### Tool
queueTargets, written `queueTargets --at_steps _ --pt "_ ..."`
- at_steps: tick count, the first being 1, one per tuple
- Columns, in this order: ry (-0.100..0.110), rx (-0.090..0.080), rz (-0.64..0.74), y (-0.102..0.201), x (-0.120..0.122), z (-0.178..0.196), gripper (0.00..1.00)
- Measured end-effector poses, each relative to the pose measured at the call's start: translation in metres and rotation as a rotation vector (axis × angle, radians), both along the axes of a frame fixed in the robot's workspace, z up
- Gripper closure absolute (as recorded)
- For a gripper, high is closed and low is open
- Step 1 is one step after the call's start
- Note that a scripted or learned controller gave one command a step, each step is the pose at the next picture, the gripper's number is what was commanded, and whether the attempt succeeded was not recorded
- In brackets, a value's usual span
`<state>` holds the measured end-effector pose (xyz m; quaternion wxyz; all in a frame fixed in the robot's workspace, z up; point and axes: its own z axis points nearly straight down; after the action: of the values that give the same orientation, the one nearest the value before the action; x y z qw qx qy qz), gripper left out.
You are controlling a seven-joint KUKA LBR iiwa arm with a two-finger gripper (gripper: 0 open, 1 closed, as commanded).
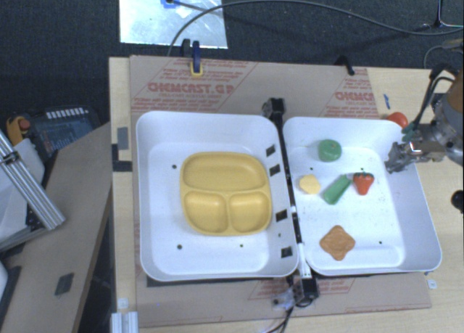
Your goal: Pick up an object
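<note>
Scanning from the left of the frame, I see the left bin point(156, 179) on the worktop point(239, 81), with a yellow divided tray point(225, 192) lying flat near its middle. Right of the black hinge strip sits the right bin point(406, 252), and all the loose pieces are in there. A small pale yellow piece point(309, 184) lies closest to the divider. Just beside it on the right is a green elongated piece point(336, 189), tilted, its upper end touching or nearly touching a red and orange piece point(362, 182). Above these, toward the upper part of the bin, sits a round green piece point(329, 150). Lower down, well apart from the others, a tan cookie-shaped piece point(337, 241) lies flat.

At the right edge of the frame my pincer point(400, 156) hovers over the bin's right rim. Nothing sits between its fingers that I can make out, and I cannot tell their spacing from here. The red and orange piece is the nearest thing, left of the pincer and slightly lower. A red round object point(396, 118) peeks over the bin's upper right corner, just above the pincer.
</note>
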<state>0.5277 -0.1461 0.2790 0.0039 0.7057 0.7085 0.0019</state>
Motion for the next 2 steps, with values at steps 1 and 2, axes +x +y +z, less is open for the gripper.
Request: queueTargets --at_steps 1,2 --pt "0.005 0.002 0.0 0.0 0.001 0.005 1.0" --pt "0.006 0.004 0.005 0.052 0.004 0.002 1.0"
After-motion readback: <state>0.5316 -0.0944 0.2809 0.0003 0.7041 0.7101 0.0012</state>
